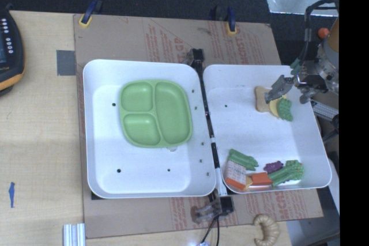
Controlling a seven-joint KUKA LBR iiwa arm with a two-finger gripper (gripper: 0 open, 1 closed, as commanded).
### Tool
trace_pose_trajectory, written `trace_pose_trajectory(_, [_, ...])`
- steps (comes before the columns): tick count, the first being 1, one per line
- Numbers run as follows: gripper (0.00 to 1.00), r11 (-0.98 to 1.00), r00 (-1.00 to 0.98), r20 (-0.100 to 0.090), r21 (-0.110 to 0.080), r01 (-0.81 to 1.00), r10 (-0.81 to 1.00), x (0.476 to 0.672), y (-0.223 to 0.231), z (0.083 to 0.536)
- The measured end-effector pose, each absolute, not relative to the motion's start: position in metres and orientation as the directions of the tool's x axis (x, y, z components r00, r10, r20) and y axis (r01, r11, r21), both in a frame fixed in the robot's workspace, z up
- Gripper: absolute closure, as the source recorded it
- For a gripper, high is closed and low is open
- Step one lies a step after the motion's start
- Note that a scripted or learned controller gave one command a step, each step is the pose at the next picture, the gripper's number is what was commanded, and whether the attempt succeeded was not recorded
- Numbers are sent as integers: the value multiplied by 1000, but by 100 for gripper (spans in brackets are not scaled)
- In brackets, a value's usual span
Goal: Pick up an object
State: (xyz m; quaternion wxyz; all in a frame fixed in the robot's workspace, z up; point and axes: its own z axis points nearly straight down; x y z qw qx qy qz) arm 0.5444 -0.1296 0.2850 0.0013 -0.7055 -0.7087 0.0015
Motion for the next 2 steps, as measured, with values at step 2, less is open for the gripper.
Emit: trace_pose_trajectory(2, [0, 10, -10, -3, 0, 1000, 1000, 612, -168, 127])
